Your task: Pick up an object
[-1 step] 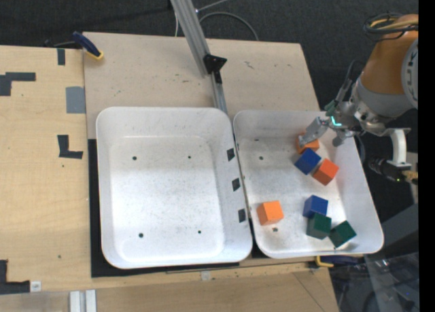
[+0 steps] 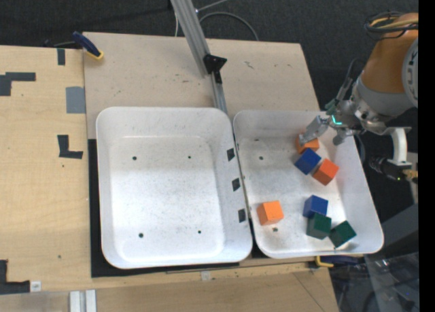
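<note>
Reaching in over the right bin (image 2: 367,198), the gripper (image 2: 326,129) hangs above the bin's far corner, fingers spread apart with nothing between them, one finger (image 2: 314,129) slanting down toward an orange cube (image 2: 307,143) that lies just beneath it. The step in hand looks like the approach: no cube is held yet. Against that orange cube sits a blue cube (image 2: 307,161), and touching the blue one on its other side is a second orange cube (image 2: 325,171); the three form a tight diagonal cluster, so the next move likely calls for a straight descent with the fingers set astride one cube, clear of its neighbour, before closing. Easier targets stand further forward: a lone orange cube (image 2: 270,212) well apart from the rest, and a near-corner group of a small blue cube (image 2: 315,205) and two dark green cubes (image 2: 318,226) (image 2: 342,233). The left bin (image 2: 109,127) holds no cubes. No brand, label or legible writing can be made out on the cubes, the bins or the arm (image 2: 391,66).
</note>
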Robot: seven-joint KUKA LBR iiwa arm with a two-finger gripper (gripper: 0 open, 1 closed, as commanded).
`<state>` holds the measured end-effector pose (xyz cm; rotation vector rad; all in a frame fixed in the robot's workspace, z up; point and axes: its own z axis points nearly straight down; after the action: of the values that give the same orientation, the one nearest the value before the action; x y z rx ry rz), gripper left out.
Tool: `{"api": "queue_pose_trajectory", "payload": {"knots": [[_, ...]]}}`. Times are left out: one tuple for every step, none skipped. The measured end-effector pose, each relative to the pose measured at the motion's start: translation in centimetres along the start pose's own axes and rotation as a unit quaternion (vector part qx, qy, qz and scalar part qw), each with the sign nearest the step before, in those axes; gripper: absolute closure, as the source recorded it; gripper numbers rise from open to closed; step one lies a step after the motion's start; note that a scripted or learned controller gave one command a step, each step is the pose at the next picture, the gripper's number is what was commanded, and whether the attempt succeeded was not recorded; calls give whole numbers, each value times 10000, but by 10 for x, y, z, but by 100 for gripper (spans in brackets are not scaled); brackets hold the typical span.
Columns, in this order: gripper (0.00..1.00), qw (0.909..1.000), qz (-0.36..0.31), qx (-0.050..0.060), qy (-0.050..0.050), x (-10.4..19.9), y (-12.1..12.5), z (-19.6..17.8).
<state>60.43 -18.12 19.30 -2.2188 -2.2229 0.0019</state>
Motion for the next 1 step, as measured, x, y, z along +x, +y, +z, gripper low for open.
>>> {"api": "queue_pose_trajectory", "payload": {"knots": [[0, 10000, 4, 30, 4, 0, -7, 63]]}}
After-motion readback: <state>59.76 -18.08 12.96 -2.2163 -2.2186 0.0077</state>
